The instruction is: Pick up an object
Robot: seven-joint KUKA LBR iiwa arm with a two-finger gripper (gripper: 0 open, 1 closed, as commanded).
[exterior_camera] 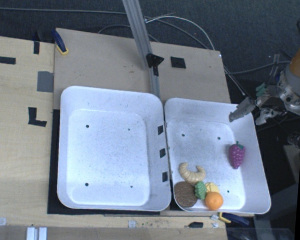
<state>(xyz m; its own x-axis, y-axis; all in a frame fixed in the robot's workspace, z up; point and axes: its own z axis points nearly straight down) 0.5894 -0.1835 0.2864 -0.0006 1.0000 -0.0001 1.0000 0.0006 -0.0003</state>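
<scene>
The right bin holds a purple bunch of grapes near its right wall. At its near edge lie a pale curved croissant-like piece, a brown round cookie, a small green piece and an orange. My gripper hangs at the bin's far right corner, above and behind the grapes, well apart from them. Its two fingers stand spread with nothing between them.
The left bin lies beside the right one. A slanted metal pole rises behind the bins. Cables run across the dark floor at the back. Black tape marks dot the wooden bench on the left.
</scene>
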